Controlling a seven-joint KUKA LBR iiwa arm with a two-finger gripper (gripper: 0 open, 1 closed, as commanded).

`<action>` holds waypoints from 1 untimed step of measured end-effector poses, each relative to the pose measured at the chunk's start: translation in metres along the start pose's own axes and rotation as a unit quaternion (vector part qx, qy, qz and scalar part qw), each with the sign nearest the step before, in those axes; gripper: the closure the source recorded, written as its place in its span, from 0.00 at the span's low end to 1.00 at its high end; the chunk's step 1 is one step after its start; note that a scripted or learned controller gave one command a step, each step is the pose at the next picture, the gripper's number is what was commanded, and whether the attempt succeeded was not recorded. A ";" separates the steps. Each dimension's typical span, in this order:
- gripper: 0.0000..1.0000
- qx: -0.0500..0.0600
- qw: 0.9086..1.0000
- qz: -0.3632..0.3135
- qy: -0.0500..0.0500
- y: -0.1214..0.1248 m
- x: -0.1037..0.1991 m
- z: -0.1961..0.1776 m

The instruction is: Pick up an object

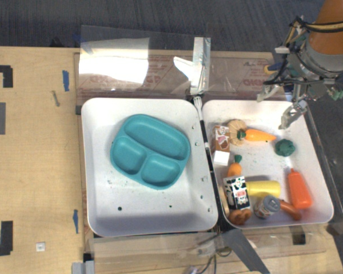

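Small toys (257,173) lie jumbled in right bin (323,170).

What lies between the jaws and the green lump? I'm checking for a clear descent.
In the camera view, bare white bin floor separates the gripper from the green lump; the carrot lies off to the left.

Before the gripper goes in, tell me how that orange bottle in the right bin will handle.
The orange bottle lies on its side, so a push would probably roll it. It looks like smooth moulded plastic, likely stiff, light, perhaps slippery. It lies near the bin's right wall, which may crowd one finger.
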State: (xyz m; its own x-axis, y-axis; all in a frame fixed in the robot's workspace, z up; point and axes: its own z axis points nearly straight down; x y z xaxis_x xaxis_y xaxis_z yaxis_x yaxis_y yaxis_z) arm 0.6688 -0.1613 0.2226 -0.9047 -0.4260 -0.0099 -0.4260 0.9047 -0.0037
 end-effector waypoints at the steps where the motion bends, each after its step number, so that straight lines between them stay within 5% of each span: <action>1: 0.00 0.002 1.000 -0.031 -0.002 0.013 -0.007 0.121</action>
State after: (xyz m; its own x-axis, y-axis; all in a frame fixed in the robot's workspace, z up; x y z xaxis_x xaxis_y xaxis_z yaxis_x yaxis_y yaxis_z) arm 0.6712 -0.1465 0.1021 -0.8767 -0.4809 -0.0145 -0.4808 0.8768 -0.0077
